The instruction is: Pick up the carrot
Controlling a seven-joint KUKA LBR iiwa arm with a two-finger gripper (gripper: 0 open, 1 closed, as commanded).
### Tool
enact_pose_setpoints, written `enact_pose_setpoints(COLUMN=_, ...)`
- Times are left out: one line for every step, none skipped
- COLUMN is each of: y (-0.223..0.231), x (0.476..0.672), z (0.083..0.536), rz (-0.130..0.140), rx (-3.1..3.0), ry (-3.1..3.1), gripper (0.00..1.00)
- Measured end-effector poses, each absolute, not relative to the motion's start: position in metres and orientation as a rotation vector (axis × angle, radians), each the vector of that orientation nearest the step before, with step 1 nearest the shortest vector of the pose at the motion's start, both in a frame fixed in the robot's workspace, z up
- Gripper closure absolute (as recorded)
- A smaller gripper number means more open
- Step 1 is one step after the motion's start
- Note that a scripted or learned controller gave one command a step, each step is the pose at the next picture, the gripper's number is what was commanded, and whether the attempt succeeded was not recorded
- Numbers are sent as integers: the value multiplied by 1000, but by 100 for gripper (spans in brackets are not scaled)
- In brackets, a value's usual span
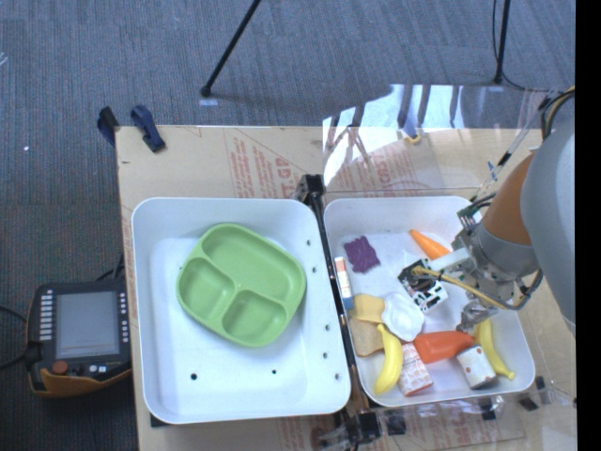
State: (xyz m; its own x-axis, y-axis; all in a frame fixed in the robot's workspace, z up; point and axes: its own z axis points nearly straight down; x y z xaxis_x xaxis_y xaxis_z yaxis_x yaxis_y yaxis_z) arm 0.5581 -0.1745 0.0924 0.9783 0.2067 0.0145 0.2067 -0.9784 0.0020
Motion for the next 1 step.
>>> enact_pose_setpoints(y=-182, x=598, z=84, rz=-15, rx=3135, ry=320, gripper=0)
